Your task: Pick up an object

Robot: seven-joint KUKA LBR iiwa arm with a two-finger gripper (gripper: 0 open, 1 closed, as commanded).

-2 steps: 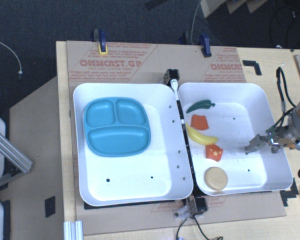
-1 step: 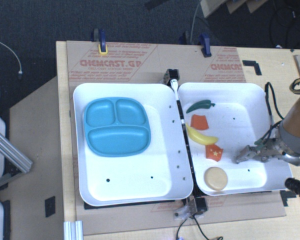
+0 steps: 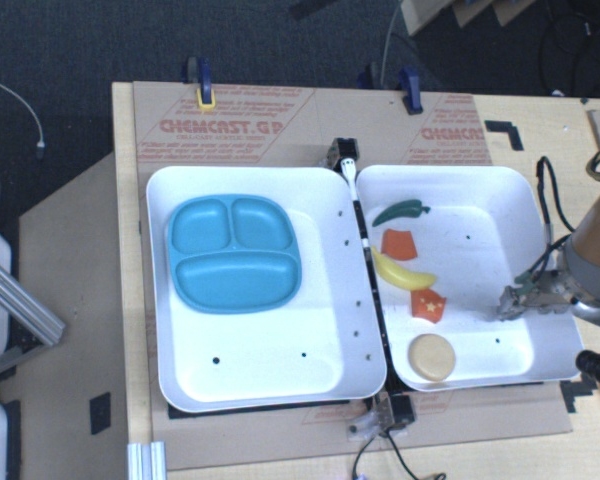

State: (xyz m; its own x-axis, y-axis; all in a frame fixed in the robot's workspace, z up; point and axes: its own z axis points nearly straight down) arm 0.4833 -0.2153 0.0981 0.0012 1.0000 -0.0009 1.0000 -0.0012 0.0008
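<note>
The right bin [image 3: 500, 193] holds several small items: a green pepper [image 3: 400, 211] near the back, a red block [image 3: 399, 244] below it, a yellow banana [image 3: 402, 273], a red-orange piece [image 3: 429, 306] and a tan round disc [image 3: 432, 356] at the front. My gripper [image 3: 518, 303] comes in from the right edge and sits low over the bin's right part. It is well to the right of the red-orange piece, with bare white floor between them. Nothing shows in its grasp.
A blue divided plate [image 3: 235, 253] lies in the left bin [image 3: 260, 368]. A ridge with black screws [image 3: 365, 268] separates the bins. A black cable [image 3: 545, 198] loops over the right bin's far right wall near the arm [image 3: 590, 258].
</note>
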